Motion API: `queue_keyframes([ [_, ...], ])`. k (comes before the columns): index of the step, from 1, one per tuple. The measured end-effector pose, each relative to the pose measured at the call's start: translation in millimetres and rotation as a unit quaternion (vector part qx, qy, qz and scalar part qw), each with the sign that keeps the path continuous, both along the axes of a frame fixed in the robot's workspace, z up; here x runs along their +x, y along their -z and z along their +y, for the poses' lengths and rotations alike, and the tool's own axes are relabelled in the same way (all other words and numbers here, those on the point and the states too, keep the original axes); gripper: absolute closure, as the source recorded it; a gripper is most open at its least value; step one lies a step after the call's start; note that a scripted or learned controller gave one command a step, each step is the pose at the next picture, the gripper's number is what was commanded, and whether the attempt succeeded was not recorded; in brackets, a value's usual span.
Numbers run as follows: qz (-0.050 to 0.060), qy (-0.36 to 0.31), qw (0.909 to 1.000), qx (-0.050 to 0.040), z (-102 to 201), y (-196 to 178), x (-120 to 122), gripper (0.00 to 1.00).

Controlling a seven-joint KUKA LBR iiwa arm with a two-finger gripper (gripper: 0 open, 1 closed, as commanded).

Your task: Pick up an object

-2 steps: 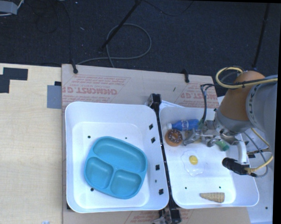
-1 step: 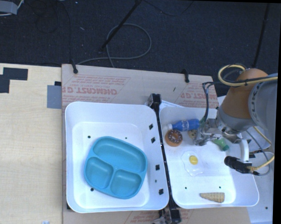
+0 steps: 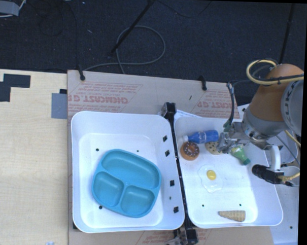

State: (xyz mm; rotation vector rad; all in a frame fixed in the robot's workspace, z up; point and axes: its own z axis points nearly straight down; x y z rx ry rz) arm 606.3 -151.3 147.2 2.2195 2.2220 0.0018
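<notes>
Dark floor with loose cables lies behind a bench carrying two white bins. Left bin (image 3: 81, 141) holds a blue divided tray (image 3: 126, 182). Right bin (image 3: 271, 213) holds a blue bottle (image 3: 203, 136) — its long axis near level, running left-right — a chocolate doughnut (image 3: 189, 150), a cookie (image 3: 212, 146), a green object (image 3: 240, 155), a fried egg (image 3: 211, 178) and a cone-shaped wedge (image 3: 232, 215) pointing left. Gripper (image 3: 227, 144) hangs just beside the cookie and green object; its mechanism blurs together — whether the fingers are apart or closed is unclear.
</notes>
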Motion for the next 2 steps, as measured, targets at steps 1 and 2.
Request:
queue_keyframes([
  [1, -0.001, 0.000, 1.0000, -0.0006, -8.0, -60.4, 4.5, 1.00],
  [2, 0.001, -0.001, 1.0000, 0.0000, -8.2, -62.0, 4.5, 1.00],
])
